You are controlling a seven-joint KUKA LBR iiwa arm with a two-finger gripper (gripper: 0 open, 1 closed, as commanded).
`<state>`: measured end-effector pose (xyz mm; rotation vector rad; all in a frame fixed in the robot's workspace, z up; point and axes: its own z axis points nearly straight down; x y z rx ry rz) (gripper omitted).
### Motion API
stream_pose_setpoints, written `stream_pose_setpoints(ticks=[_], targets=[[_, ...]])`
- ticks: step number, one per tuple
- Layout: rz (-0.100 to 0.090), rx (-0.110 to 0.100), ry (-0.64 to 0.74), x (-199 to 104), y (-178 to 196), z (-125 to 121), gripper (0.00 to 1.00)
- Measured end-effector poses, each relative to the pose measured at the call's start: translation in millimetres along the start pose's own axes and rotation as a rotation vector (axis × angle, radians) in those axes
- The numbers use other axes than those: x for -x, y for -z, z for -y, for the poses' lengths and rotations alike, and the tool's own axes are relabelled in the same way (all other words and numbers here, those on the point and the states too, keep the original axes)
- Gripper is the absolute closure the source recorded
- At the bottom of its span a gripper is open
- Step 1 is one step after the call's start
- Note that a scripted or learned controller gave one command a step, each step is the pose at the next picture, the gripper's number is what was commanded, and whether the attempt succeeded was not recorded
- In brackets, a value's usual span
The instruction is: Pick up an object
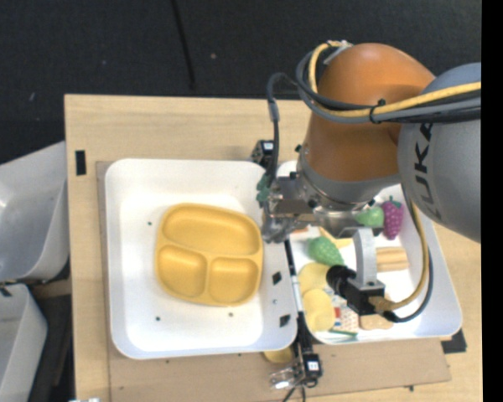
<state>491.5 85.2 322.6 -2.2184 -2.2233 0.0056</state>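
Observation:
My gripper (pixel 277 214) hangs over the ridge between the two bins, at the left edge of the right bin (pixel 443 310), beneath the arm's orange band (pixel 360 107). Just to its right in that bin lies a green toy (pixel 325 249), with pale yellow pieces (pixel 318 302) in front of it. Purple grapes (pixel 392 218) and a wooden block (pixel 391 260) lie further right, partly under the arm. A yellow divided plate (pixel 208 254) rests in the middle of the left bin (pixel 126 224). The wrist hides whatever sits below the gripper.
A black part on a grey bracket (pixel 356 287) reaches over the right bin's front, with cables looping around it. A cable (pixel 275 124) runs up behind the bins. The wooden bench (pixel 88 124) ends at the left, beside white bin parts (pixel 21 216).

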Motion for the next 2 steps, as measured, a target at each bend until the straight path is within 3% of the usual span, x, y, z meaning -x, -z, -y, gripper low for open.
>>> stream_pose_setpoints(ticks=[1, 2], targets=[[-0.006, 0.018, 0.006, -41, 143, 1, 1.0], [0.0, 0.004, -0.005, 13, 150, 1, 1.0]])
